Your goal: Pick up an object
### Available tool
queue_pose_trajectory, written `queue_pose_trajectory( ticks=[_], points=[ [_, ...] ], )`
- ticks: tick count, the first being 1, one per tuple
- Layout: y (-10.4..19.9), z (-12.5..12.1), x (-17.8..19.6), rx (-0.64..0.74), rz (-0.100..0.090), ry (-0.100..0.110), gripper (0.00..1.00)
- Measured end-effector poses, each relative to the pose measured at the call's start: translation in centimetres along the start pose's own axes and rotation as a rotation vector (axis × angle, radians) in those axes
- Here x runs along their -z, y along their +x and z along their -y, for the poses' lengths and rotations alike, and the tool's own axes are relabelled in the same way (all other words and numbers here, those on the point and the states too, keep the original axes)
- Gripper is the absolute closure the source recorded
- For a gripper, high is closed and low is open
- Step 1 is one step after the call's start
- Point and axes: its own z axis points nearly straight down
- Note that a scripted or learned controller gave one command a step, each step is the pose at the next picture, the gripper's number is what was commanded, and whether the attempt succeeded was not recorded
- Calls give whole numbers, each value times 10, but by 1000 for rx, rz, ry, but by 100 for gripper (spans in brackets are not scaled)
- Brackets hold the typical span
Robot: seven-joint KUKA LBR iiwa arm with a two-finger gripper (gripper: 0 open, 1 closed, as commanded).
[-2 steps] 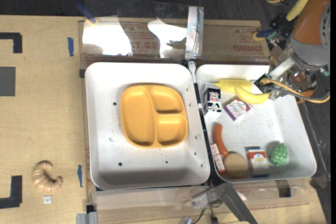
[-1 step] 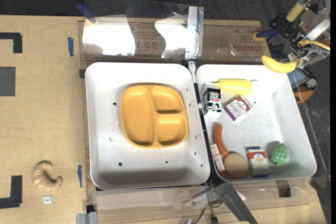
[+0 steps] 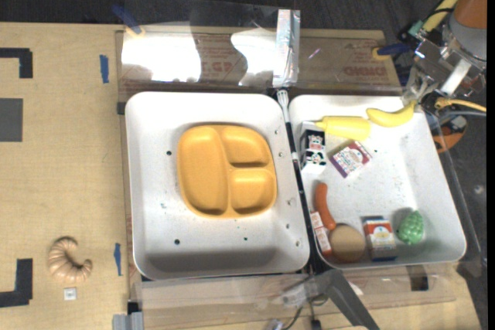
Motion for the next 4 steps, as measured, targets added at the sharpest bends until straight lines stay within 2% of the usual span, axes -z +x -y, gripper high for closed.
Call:
queue_pose_trajectory(
  ticks=[1, 2, 3, 4],
  points=[
    [-72, 6, 82, -144, -4, -9, 100],
    [4, 27, 94, -68, -4, -4, 100],
    [71, 59, 93, 14, -3, -4, 100],
    [127, 89, 104, 52, -4, -4, 100]
  ],
)
